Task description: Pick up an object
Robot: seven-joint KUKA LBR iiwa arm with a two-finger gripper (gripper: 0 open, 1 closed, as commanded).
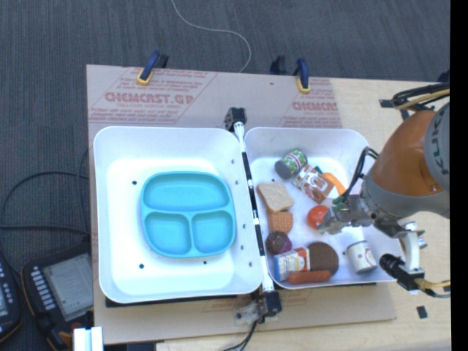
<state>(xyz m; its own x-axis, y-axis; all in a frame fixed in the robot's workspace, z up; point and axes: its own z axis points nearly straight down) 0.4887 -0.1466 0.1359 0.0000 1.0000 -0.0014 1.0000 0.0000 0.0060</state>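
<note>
The tool is seen low over the right shallow white bin, just right of a small round red tomato-like toy. Whether anything is gripped cannot be told, since the tip is blurred against the clutter. The red toy is judged the likeliest target: it lies immediately left of the tool, touching or nearly so, and being round it offers no long axis to align with.

In the right bin about ten items are counted: one green can, one red-and-white packet, one orange carrot-like piece, one slice of bread, one tan waffle-like square, one purple round piece, one dark brown disc, one small carton, one red sausage-like piece and one white cup.

In the left white bin a single blue three-compartment plate is seen. Both bins are carried on the counter.
</note>
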